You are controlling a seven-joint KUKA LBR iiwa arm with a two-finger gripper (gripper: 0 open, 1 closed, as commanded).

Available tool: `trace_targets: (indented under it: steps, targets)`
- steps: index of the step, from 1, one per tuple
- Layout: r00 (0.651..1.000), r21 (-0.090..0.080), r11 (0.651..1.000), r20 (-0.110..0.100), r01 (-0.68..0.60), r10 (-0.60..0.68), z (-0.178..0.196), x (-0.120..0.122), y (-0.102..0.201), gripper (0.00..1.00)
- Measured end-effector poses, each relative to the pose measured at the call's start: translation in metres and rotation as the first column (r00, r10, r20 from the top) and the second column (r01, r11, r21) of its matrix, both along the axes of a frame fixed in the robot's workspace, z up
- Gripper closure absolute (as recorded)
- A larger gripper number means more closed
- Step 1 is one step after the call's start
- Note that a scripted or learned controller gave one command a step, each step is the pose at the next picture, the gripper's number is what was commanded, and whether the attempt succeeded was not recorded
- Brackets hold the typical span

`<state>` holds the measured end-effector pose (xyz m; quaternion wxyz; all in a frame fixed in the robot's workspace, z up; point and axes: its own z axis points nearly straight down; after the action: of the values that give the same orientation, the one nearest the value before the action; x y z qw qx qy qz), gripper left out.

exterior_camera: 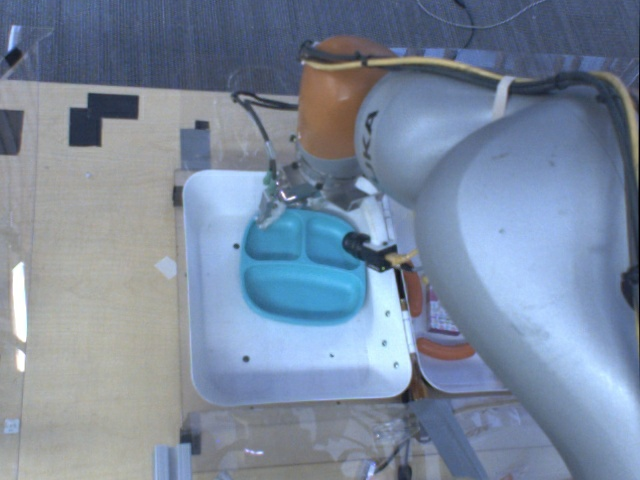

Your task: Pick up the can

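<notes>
Red-and-white can point(441, 320) sitting at 3 o'clock of blue plate point(300, 288), partly hiding under arm point(520, 218); gripper point(276, 200) hovering at plate's 11 o'clock, grip state impossible to tell.

Evenly and brightly lit from above. Soft shadow along the near inside wall of the left bin point(300, 383). Broad pale sheen across the grey arm point(500, 198). Streaks of glare at the bench's point(90, 298) left edge. Slightly soft focus throughout, the arm softest.
</notes>
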<state>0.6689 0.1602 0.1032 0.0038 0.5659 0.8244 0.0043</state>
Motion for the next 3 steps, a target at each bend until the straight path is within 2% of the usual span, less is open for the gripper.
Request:
trace_targets:
  steps: [1,2,3]
  targets:
    - [0.997,-0.003,0.997,0.018,-0.077,0.077,-0.008,-0.034,0.017,0.0]
    - [0.999,-0.002,0.999,0.016,0.035,-0.035,-0.008,-0.043,0.038,0.0]
    - [0.999,-0.005,0.999,-0.006,0.033,-0.033,-0.001,-0.08,0.061,0.0]
